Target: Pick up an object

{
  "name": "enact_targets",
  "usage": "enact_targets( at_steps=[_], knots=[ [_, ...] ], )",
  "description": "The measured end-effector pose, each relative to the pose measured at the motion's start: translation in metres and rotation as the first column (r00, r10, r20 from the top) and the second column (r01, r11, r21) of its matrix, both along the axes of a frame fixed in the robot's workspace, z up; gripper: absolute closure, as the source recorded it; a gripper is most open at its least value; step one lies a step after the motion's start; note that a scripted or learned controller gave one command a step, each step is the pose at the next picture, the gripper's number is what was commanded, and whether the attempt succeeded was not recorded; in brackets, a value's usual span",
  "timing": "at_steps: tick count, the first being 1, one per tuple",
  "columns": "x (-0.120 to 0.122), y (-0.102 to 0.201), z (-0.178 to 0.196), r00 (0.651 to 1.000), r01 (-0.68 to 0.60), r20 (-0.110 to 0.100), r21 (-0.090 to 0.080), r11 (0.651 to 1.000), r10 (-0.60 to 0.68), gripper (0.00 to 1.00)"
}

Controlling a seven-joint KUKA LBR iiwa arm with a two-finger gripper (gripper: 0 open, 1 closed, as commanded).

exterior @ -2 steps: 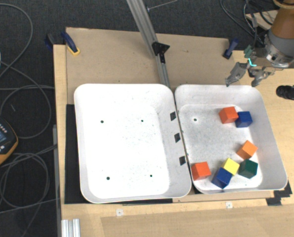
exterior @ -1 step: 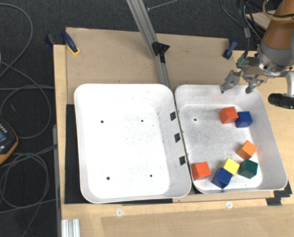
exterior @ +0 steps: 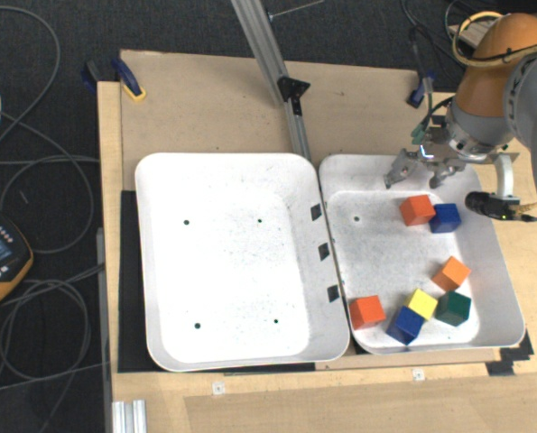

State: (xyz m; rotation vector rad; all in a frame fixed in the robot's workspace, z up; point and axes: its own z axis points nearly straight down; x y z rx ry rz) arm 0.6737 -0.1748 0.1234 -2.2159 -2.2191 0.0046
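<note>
**Blocks wait in right bin**

Blocks lie in the right bin: an orange block touching a blue block near the far wall, others clustered at the near edge. Gripper hovers just beyond the orange block, fingers spread wide, holding nothing, likely poised to descend.

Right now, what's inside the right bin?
The right bin holds seven blocks: orange touching blue at the back, and orange, yellow, green, blue, orange near the front. Nothing looks stacked.
</note>
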Motion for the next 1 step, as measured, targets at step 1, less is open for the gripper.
enact_targets(
  at_steps=[1],
  knots=[
    [-0.0001,0.0007,-0.0250,1.000,0.000,0.003,-0.001,1.000,0.000,0.00]
  ],
)
